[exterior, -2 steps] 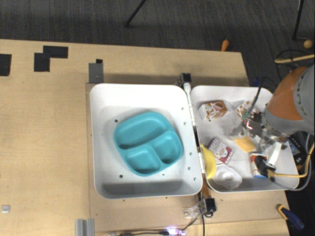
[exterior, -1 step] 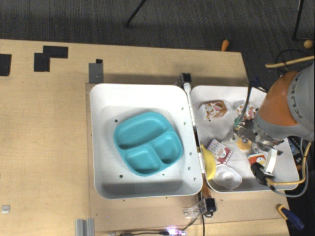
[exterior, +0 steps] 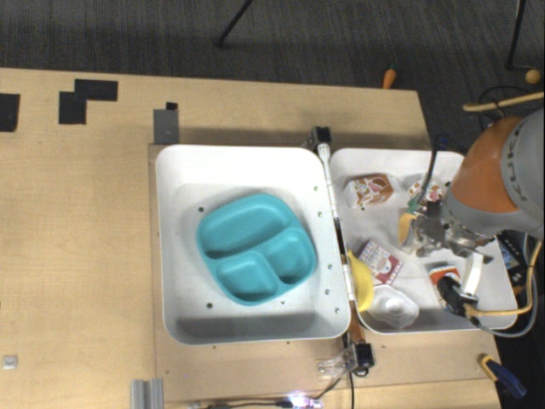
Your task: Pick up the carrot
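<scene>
One gripper (exterior: 419,235) low in the right bin (exterior: 385,162), its state impossible to tell from this angle
Just right of it, near the bin's right wall, lies the carrot (exterior: 439,273), an orange sliver partly hidden by the arm (exterior: 494,173). A red-and-white packet (exterior: 378,261) sits left of the gripper, a banana (exterior: 361,281) beyond it, a blue divided tray (exterior: 255,247) in the left bin (exterior: 170,228)

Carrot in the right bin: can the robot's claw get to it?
Probably yes. The carrot lies in the right bin close beside the claw, with nothing piled on it, though the arm hangs partly over it.
</scene>
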Controlling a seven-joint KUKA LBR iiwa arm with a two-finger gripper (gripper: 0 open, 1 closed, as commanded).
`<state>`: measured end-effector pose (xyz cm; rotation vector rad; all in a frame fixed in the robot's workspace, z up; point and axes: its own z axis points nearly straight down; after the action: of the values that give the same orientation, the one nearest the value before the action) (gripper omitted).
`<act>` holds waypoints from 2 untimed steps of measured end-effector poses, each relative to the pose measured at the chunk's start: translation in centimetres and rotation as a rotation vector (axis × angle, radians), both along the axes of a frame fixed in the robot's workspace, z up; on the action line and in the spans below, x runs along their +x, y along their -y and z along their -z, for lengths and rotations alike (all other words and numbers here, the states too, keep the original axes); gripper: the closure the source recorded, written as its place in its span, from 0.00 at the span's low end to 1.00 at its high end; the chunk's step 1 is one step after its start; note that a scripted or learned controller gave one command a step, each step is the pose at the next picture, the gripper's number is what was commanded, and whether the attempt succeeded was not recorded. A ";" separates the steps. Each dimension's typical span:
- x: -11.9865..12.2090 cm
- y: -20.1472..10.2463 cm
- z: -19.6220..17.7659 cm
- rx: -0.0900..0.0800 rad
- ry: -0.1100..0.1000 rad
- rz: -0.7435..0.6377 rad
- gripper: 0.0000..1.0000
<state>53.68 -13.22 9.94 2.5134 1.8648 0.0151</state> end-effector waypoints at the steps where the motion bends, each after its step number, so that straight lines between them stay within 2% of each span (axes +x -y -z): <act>1: 0.0 0.0 0.0 0.000 -0.001 0.001 0.00; 2: 3.5 3.2 1.4 0.002 -0.011 -0.056 0.00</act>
<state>57.15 -16.40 8.55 2.4662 1.9399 0.0033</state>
